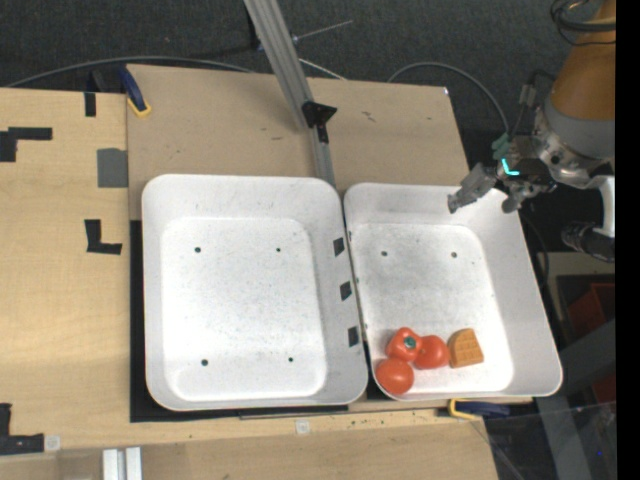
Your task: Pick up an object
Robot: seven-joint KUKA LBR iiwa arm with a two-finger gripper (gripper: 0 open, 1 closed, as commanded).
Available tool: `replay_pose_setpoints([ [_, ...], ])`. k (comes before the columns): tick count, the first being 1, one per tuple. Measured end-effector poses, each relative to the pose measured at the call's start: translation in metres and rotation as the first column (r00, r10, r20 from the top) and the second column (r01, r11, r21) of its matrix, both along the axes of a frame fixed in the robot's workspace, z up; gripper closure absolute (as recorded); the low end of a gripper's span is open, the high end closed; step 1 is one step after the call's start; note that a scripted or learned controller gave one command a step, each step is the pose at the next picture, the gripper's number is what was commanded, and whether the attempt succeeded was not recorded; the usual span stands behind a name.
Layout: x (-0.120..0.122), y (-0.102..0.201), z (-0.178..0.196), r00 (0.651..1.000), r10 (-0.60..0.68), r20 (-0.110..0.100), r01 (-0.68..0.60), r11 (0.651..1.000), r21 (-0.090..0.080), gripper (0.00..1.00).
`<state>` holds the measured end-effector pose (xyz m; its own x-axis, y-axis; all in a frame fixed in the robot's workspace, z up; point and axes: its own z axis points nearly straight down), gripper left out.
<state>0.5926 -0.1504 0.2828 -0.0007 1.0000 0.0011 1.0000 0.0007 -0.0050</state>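
In the right bin [500,268], near its front edge, lie a red tomato-like toy [404,345], a second red round piece [394,376] just below it, and a small orange-brown block [465,348] to their right. My gripper [488,194] hangs over the bin's back right corner, far above and behind these objects. Its two grey fingers are spread apart with nothing between them.
The left bin [160,268] sits beside the right one, joined by black clips along the shared wall. A slanted metal pole [285,58] rises behind the bins. The wooden bench [60,168] extends to the left with black tape marks.
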Motion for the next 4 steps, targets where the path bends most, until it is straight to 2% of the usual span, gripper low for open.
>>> replay_pose_setpoints([
  [1, 0.001, 0.0, 0.002, 1.0, 0.001, 0.004, -0.001, 1.0, -0.001, 0.0],
  [3, -0.006, 0.007, -0.124, 1.0, 0.0, -0.003, 0.0, 1.0, 0.0, 0.0],
  [4, -0.007, -0.002, -0.175, 1.0, 0.0, -0.002, 0.0, 1.0, -0.001, 0.0],
])
